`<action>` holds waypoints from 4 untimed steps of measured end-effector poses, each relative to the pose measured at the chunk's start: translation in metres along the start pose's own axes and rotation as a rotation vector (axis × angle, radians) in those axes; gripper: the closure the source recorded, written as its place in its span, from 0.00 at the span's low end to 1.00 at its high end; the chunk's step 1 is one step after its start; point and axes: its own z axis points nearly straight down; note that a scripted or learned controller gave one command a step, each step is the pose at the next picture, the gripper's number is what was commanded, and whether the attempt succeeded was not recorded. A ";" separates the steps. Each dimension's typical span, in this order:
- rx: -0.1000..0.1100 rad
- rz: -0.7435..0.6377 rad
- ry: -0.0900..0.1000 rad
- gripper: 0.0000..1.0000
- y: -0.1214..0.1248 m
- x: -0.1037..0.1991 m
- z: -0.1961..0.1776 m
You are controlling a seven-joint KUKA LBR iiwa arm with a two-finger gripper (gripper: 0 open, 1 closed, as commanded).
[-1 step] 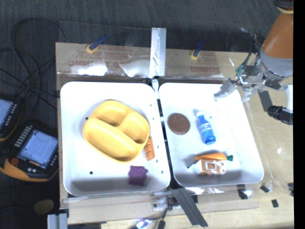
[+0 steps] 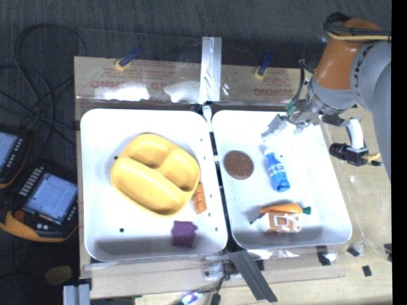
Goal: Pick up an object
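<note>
Seen from above at a slant, two shallow white bins sit side by side on a bench, the left bin [image 2: 95, 145] filling the middle left of the frame and the right bin [image 2: 324, 189] the middle right. Largest of all the contents is a yellow padded cushion [image 2: 156, 172], lumpy and rounded, lying across the centre of the left bin; it looks soft and light but too broad for a two-finger pinch except at an edge fold. At its lower right edge, touching it, is a small orange piece [image 2: 200, 199], and below that, near the bin's bottom wall, a purple block [image 2: 184, 233] that looks stiff, compact and easy to pinch across its sides. In the right bin, an orange-and-white toy [image 2: 283, 216] lies near the bottom; it is irregular and probably light. Above it a small blue bottle [image 2: 276, 171] lies on its side, smooth and likely slippery, best taken across its narrow body. Left of the bottle, apart from it, a flat brown disc [image 2: 239, 164] rests on the floor, hard to get fingers under. The grey arm with its orange band [image 2: 337, 62] reaches in from the upper right, and its gripper [image 2: 291, 117] hangs over the top of the right bin, just above the bottle's cap end; whether its jaws are apart or together cannot be told.
</note>
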 end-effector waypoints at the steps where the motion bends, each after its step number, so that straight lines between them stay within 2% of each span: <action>1: -0.009 -0.141 -0.003 0.00 -0.013 -0.018 0.066; 2: -0.015 -0.141 -0.003 1.00 -0.011 -0.017 0.055; 3: -0.015 -0.141 -0.003 0.00 -0.011 -0.017 0.055; 4: -0.010 -0.142 -0.006 0.00 -0.042 0.024 0.065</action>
